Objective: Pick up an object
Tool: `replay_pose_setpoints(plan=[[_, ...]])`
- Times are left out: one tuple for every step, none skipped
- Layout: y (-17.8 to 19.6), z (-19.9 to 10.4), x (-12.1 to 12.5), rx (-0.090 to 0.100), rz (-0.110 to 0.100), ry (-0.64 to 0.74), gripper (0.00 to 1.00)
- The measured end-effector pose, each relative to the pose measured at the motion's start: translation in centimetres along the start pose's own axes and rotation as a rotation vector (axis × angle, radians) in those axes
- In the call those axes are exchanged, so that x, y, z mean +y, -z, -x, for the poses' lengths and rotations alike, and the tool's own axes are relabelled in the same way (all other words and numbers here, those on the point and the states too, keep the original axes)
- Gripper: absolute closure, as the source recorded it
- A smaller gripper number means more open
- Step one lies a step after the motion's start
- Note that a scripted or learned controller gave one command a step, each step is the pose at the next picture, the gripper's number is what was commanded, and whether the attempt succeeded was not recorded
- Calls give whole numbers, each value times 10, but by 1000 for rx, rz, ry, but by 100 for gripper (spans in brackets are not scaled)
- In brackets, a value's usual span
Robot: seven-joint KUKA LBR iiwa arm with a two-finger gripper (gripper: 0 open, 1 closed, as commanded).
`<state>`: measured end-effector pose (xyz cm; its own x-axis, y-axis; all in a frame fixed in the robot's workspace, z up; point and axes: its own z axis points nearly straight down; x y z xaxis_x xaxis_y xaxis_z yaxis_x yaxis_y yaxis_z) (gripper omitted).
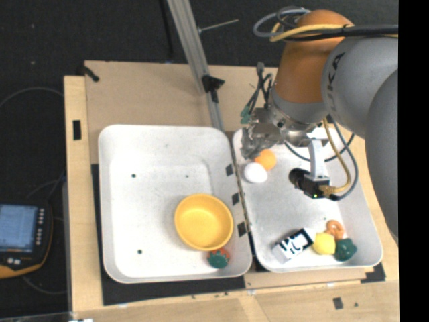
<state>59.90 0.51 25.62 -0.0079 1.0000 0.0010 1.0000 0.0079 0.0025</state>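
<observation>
Two shallow white bins (134,153); one yellow bowl (203,221) left; hand (258,143) over one orange ball (266,159) and one white ball (255,173), its grip impossible to tell.

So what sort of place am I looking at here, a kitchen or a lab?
Most likely a robotics lab test bench: two shallow white plastic bins sit side by side on a plywood board, the grey arm with an orange band reaches in, and a handheld control pendant lies alongside.
</observation>
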Motion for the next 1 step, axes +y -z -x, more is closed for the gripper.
replay_pose_setpoints(plan=[[4, -42, 22, 0, 0, -1, 100]])
